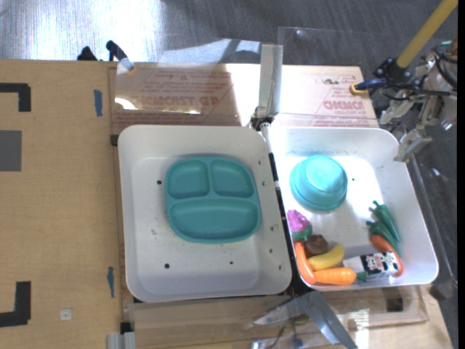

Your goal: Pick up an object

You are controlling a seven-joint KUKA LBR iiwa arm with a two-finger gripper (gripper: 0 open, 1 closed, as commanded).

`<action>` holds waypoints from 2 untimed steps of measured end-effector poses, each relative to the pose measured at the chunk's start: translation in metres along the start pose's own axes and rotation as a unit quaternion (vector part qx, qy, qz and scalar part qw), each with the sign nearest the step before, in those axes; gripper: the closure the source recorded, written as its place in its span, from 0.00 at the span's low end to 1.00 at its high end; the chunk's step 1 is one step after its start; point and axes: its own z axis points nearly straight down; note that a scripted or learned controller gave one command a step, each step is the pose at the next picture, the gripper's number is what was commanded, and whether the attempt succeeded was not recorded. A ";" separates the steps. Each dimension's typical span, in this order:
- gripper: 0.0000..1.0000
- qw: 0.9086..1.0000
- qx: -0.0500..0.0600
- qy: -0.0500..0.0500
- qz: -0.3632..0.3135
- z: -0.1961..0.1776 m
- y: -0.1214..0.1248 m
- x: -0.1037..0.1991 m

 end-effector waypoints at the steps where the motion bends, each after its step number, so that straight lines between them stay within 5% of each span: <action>1: 0.00 1.000 0.001 -0.002 0.021 0.155 -0.004 -0.004; 2: 0.00 0.995 -0.001 0.001 0.103 0.167 0.033 0.020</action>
